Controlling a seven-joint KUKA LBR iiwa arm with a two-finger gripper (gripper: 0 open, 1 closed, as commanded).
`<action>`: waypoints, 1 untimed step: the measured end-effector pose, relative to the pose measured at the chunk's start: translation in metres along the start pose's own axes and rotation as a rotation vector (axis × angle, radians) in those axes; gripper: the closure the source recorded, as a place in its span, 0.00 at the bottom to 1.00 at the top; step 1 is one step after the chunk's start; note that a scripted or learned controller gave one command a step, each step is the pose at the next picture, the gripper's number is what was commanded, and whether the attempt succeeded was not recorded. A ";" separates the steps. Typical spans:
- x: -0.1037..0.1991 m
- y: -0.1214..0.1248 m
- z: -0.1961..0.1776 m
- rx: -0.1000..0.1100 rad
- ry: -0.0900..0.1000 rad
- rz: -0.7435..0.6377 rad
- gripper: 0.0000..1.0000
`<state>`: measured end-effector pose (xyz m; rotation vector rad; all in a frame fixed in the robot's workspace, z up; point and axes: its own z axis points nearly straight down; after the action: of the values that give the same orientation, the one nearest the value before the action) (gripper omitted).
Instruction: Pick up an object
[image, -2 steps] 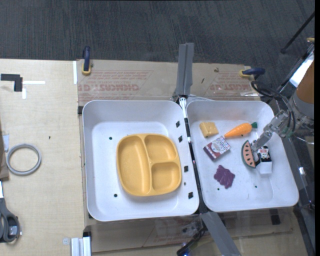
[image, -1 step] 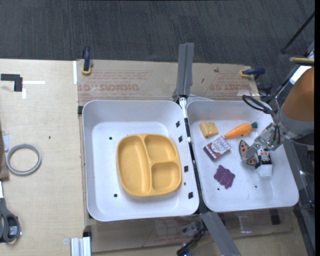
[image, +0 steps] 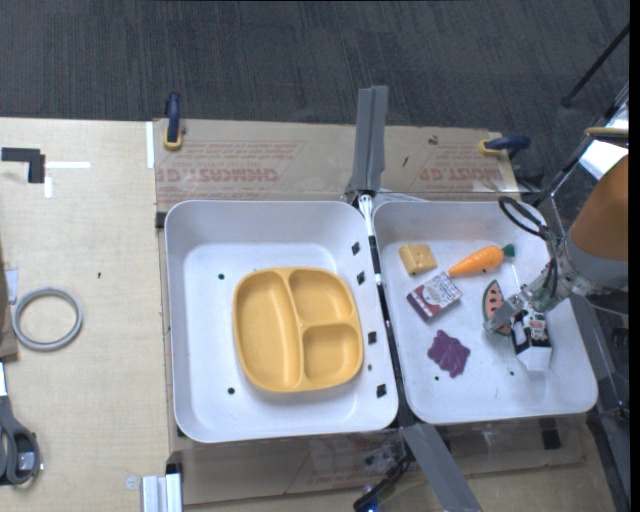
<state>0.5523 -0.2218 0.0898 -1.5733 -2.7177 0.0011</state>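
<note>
Low, tool (image: 520, 322) beside watermelon slice (image: 492, 303)

watermelon slice (image: 492, 303) flat, right bin, beside carrot (image: 475, 261)

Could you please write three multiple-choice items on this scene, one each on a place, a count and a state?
1. Where does the yellow divided plate lie?
A. left bin
B. right bin
C. on the bench

2. How many compartments does the plate have?
A. two
B. three
C. four

3. How does the toy carrot lie?
A. flat in the right bin
B. on the plate
C. outside both bins

Answers: 1 A, it lies in the left bin. 2 B, ridges mark three wells. 3 A, it lies on that bin's floor.
</note>
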 end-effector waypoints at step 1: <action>0.000 0.001 -0.007 0.001 0.000 -0.004 1.00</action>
<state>0.5533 -0.2211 0.0968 -1.5681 -2.7197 0.0026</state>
